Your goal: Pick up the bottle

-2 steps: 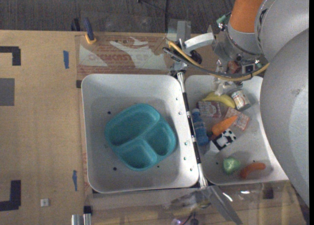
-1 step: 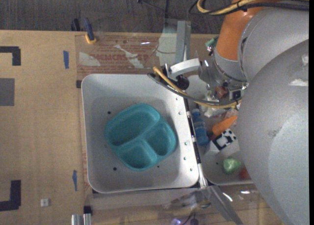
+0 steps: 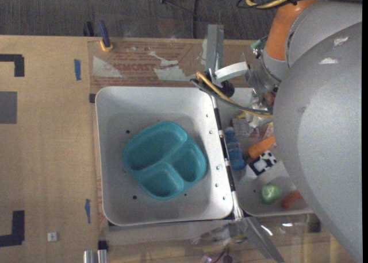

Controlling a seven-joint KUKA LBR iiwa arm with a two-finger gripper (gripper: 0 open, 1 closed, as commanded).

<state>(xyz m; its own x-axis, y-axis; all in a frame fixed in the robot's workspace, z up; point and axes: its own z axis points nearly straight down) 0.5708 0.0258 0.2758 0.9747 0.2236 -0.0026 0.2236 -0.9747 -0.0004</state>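
Gripper (image 3: 260, 96) hanging over the far end of the right bin (image 3: 251, 203), mostly tucked under the big grey arm (image 3: 322, 118). Can't tell whether open or closed from here, and nothing visibly held.

Looks like the approach step, honestly: hovering above the clutter, not yet down on anything. No grab to speak of so far.

Blue bottle (image 3: 233, 148) lying flat in the right bin, hugging the left wall, long side running near-to-far. Sits a bit nearer and to the left of the gripper, close by but apart from it. Just right of the bottle, an orange piece (image 3: 262, 145) and a black-and-white checkered block (image 3: 263, 163); further toward the near end, a green ball (image 3: 271, 192) and a red-orange bit (image 3: 291, 200).

Next move, best guess: shift left and nearer to get over the bottle, line up across its narrow width, then drop straight down. Tricky part probably that wall, with hardly any room on the left side. Easy to bump the orange piece too.

Over in the left bin (image 3: 103, 141), just a teal divided plate (image 3: 165, 159), not relevant.
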